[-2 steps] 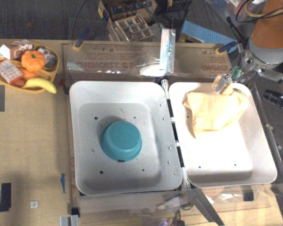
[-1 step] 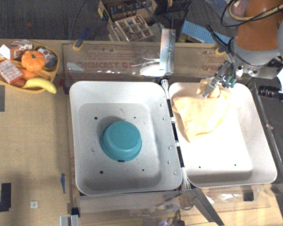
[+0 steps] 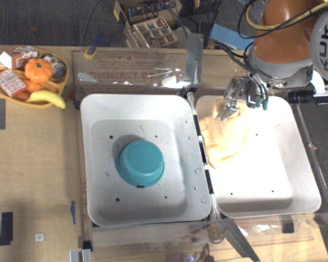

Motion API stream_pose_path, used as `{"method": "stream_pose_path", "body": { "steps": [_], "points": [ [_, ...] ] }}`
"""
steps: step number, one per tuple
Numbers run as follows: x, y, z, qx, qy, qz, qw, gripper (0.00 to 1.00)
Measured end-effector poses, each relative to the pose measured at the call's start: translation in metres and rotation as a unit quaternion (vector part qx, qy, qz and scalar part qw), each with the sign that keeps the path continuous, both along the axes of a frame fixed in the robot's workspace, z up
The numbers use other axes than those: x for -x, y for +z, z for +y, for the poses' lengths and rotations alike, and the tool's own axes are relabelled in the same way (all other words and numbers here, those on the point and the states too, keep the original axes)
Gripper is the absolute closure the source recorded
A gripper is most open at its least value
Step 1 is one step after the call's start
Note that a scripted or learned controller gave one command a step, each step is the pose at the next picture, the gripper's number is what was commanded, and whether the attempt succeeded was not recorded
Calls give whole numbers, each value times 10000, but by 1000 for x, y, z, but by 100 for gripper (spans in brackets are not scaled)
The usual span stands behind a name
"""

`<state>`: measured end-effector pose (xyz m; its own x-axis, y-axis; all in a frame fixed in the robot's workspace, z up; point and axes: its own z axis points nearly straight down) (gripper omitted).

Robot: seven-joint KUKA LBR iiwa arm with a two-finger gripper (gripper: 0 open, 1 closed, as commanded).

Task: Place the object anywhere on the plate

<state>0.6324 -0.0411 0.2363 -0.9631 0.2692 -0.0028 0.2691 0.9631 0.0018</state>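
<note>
A teal round plate (image 3: 141, 162) lies in the middle of the left white bin (image 3: 98, 119). A pale cream, soft-looking object (image 3: 223, 138) rests against the left wall of the right white bin (image 3: 279, 173), close to the divider between the bins. My gripper (image 3: 230, 109) hangs low over the upper right edge of the cream object, at the back of the right bin. It is either touching the object or just above it. The arm's orange band (image 3: 284, 15) rises behind it at the upper right.
A dish of toy fruit (image 3: 30, 81) sits on the bench at the far left. A clear panel (image 3: 131, 72) and a metal post (image 3: 194, 61) stand behind the bins. The right half of the right bin is bare white floor.
</note>
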Motion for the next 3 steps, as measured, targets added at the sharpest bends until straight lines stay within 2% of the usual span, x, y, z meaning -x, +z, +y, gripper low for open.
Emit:
{"method": "stream_pose_path", "body": {
  "steps": [1,2,3],
  "points": [
    [19,8,44,2,1344,-4,9909,100],
    [36,-8,87,1,1366,-5,9906,100],
    [58,-10,134,1,1364,2,9907,100]
  ]
}}
